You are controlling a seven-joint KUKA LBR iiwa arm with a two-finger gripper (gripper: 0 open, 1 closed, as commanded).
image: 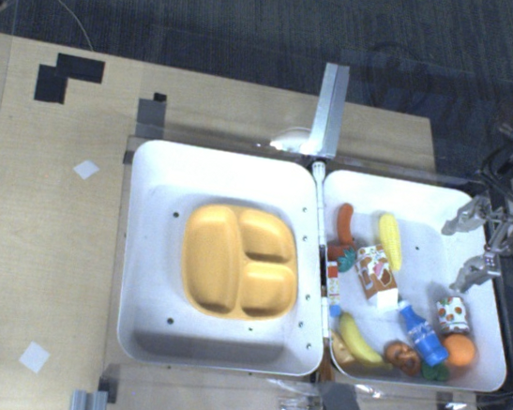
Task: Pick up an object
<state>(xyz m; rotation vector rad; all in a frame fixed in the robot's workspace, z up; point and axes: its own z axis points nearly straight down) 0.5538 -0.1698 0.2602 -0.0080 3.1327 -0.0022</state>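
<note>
Two shallow white bins sit side by side on a pale wooden bench against dark carpet. Most of the arm is cut off at 3 o'clock; its gripper (479, 242) hangs over the right bin (428, 200), metal fingers spread and grasping nothing. Toys crowd that bin: corn cob (389, 241), red sausage (344, 221), a carton (376, 274), banana (357, 340), orange (459, 351), blue bottle (420, 332). The left bin (149, 260) holds a glossy yellow divided tray (239, 261).
</note>
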